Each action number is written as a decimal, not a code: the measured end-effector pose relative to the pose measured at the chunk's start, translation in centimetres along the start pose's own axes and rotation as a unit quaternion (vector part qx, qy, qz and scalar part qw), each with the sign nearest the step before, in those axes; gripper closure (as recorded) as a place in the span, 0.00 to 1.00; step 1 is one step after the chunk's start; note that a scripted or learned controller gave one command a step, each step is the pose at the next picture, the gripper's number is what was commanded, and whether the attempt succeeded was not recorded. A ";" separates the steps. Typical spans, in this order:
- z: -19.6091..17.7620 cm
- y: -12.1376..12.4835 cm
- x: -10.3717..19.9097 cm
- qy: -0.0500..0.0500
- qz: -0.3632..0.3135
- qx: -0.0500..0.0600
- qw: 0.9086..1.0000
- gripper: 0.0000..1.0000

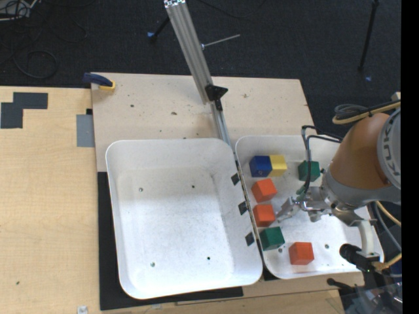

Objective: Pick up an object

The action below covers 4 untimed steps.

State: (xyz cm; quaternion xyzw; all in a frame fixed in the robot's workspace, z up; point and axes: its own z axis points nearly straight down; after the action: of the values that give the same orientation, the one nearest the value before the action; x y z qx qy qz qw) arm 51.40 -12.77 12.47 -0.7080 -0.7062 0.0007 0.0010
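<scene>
Wooden bench (46, 195) bears two white bins (177, 286).

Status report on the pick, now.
Two-finger gripper low in right white bin, nothing between fingers. Middle orange cube just beside fingertips. Green cube and upper orange cube crowd it.

Seven small blocks lie loose in the right bin (327, 267): a blue block (260, 166) touching a yellow one (277, 164), three orange blocks (264, 190) (264, 214) (301, 252), and two green blocks (308, 171) (272, 237)
</scene>
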 end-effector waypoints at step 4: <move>-6.6 -0.4 0.3 0.000 -0.002 -0.002 1.000 1.00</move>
State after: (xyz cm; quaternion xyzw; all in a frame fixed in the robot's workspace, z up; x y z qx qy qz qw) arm 51.00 -12.43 19.02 -0.7068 -0.7074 -0.0005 -0.0005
